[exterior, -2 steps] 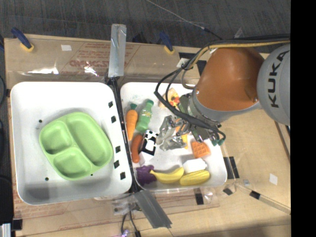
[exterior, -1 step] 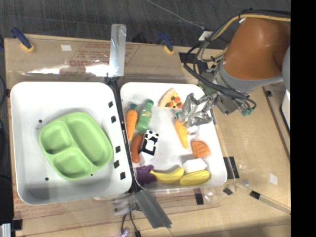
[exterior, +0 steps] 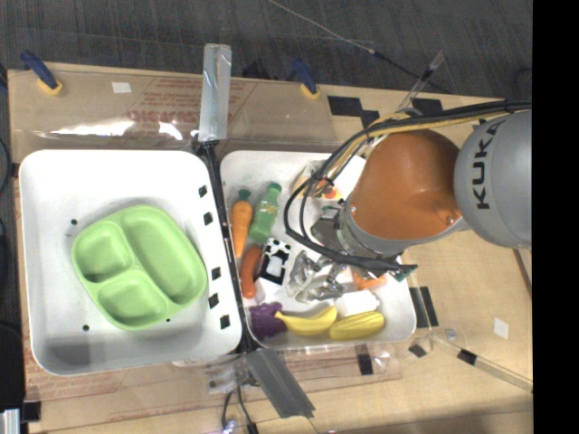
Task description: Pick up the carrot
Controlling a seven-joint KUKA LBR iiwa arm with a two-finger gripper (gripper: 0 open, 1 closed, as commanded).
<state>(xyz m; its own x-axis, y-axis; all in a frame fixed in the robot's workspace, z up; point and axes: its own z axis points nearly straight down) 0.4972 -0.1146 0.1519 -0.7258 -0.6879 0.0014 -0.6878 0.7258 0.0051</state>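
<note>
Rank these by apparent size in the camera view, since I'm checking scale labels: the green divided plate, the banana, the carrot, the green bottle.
1. green divided plate, by far the largest.
2. banana and carrot: similar length, too close to rank.
3. green bottle, slightly shorter than both.

You see a glossy, smooth plastic carrot [exterior: 241,224], a matt green plastic tray [exterior: 137,265], smooth white plastic bins [exterior: 45,242], and a shiny metal end effector [exterior: 317,278].
</note>
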